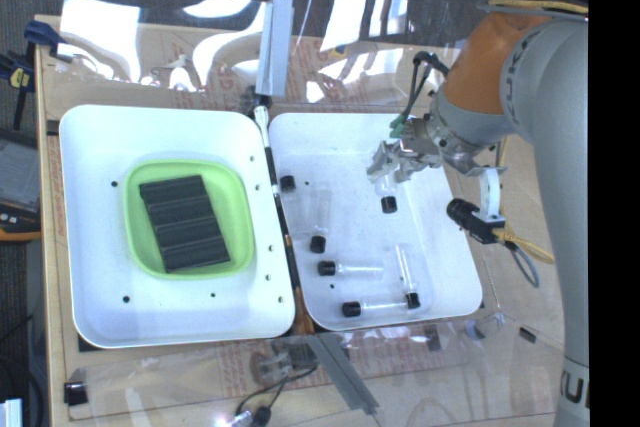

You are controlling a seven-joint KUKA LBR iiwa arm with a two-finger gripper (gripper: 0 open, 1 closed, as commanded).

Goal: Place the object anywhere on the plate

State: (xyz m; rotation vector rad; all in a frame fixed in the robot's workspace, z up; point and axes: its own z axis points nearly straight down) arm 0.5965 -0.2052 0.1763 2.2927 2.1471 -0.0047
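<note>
My tube (388, 202), clear with a black cap, seems to hang upright under me over the right bin. Green plate (236, 205) sits in the left bin, a dark ridged slab (184, 222) on it.

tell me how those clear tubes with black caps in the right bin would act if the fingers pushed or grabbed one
The clear tubes look round and slim and lie flat on the smooth floor of the right bin, so a push would probably roll or skid them. They seem light, likely thin plastic, so they may squirt out of a pinch. The black caps might give better purchase.
</note>
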